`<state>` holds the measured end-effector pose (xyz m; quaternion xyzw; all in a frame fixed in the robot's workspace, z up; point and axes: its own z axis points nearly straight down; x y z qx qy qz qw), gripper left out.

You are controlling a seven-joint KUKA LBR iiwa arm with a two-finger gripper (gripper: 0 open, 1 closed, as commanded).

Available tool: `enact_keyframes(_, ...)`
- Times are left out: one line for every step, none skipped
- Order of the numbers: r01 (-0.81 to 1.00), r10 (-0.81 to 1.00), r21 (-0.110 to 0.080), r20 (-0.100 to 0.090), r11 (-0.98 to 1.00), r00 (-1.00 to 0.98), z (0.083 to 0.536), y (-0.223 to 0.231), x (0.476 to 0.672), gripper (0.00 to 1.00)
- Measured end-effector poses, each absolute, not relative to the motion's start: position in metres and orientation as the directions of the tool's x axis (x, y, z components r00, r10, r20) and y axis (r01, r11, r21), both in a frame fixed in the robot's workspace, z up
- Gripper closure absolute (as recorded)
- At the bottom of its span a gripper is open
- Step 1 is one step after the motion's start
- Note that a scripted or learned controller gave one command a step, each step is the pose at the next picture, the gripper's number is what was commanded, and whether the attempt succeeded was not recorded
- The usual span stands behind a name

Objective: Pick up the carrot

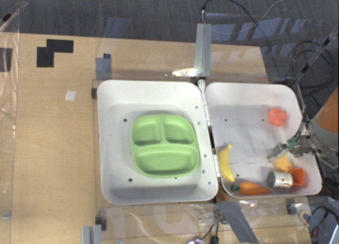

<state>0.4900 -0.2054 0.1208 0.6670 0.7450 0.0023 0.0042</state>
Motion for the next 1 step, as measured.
enact_keyframes(0.855, 0.855, 0.011, -0.010, 0.519, -0.518, 0.0903, -0.2060, 0.4914, 0.00)
